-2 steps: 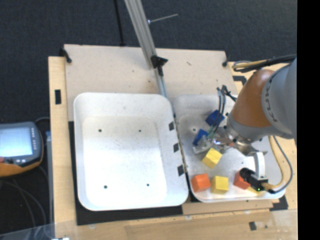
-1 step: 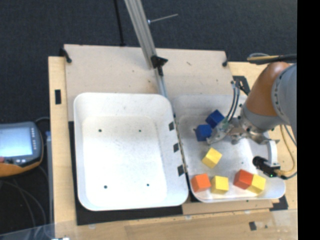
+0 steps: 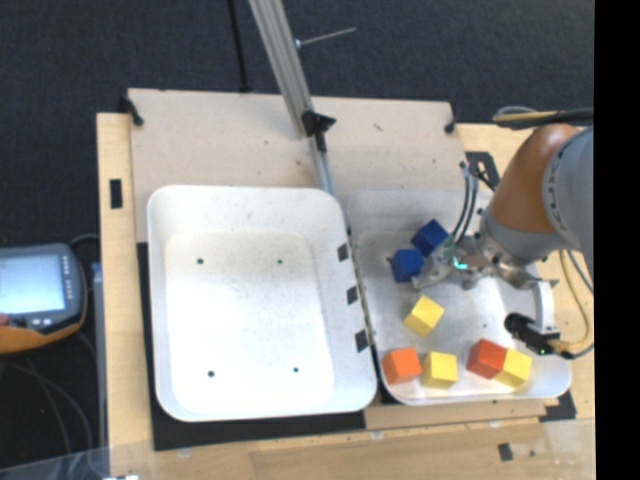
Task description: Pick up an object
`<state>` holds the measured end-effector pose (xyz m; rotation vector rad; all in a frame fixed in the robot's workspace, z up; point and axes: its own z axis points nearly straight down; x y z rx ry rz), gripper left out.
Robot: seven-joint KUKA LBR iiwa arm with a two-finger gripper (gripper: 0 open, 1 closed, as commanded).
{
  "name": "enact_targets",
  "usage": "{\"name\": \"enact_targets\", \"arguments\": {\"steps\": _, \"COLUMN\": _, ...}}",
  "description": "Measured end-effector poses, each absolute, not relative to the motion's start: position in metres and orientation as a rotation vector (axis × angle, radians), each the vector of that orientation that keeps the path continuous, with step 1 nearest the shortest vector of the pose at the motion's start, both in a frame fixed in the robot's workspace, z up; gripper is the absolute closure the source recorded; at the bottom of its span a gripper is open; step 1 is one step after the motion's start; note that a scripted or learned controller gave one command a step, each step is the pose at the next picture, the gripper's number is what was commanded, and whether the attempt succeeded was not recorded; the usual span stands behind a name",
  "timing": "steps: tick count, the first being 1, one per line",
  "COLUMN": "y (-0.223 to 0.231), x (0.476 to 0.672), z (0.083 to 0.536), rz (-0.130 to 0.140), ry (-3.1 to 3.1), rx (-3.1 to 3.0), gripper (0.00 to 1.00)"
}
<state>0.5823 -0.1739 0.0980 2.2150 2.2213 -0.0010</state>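
The right bin holds several small blocks. Two blue blocks sit at its upper middle, one higher and one lower left. A yellow block lies in the middle. Along the front edge are an orange block, a yellow block, a red block and another yellow block. My gripper reaches in from the right, low over the bin, just right of the lower blue block and above the middle yellow block. Nothing shows between its fingers.
The left bin lies beside the right one. A slanted metal pole rises behind the bins. A handheld pendant rests off the bench at the left. Cables hang by the arm at the right bin's right side.
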Motion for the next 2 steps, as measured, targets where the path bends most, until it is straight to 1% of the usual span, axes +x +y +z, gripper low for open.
{"name": "enact_targets", "arguments": {"steps": 2, "y": -0.1735, "x": 0.5824, "z": 0.098, "rz": -0.002, "ry": 2.226, "rx": 2.212, "gripper": 0.0}}
